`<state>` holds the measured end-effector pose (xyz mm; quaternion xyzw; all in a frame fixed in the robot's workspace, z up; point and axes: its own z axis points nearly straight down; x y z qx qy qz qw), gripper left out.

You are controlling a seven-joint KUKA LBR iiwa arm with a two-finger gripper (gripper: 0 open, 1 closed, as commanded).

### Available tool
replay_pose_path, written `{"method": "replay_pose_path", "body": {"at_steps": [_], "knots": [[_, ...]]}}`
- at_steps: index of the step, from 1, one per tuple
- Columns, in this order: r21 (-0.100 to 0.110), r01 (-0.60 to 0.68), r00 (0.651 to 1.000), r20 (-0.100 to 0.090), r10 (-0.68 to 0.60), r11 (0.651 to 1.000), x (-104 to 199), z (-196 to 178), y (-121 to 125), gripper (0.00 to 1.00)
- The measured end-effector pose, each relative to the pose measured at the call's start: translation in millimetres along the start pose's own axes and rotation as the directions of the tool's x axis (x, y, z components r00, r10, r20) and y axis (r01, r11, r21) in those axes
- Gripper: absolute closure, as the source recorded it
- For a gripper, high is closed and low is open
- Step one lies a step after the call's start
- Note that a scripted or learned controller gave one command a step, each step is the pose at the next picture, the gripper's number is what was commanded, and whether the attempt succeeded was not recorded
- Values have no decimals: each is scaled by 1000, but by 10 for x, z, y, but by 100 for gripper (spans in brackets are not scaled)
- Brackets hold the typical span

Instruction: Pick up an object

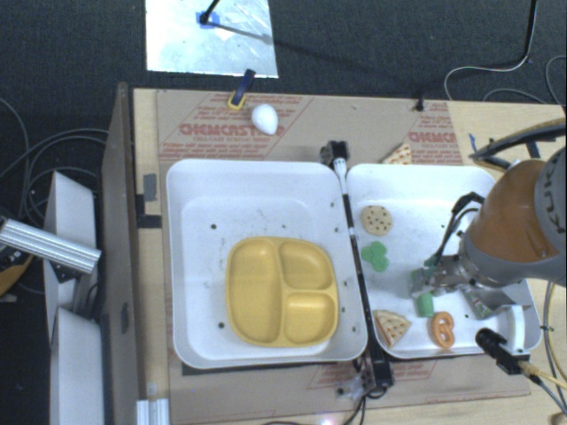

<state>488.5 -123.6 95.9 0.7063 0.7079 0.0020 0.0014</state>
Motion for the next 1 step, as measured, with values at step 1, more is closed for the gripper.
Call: {"method": "replay_pose_path", "body": {"at_steps": [1], "knots": [[-8,13,1000,-2,-13,1000,1016,-938,496,100]]}}
